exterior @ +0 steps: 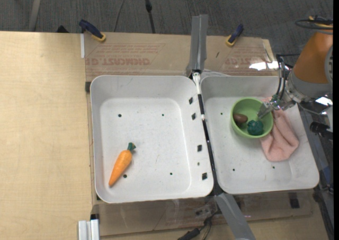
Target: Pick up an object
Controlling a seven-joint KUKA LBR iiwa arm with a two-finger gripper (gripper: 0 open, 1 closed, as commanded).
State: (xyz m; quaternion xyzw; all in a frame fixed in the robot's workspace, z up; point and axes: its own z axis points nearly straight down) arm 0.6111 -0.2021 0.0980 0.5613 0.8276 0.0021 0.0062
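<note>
Camera view shows my jaws [266, 108], whose spread I cannot tell, poised at the right rim of the green bowl [238, 126] in the right bin [296, 180], its teal object [255, 127] just below-left of them.

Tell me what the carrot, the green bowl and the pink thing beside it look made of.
Carrot: likely moulded plastic or soft foam, matte orange, toy-like shape.
Green bowl: probably plastic, smooth, evenly coloured, slight sheen.
Pink thing: cloth, judging by its soft folds and limp drape.
</note>
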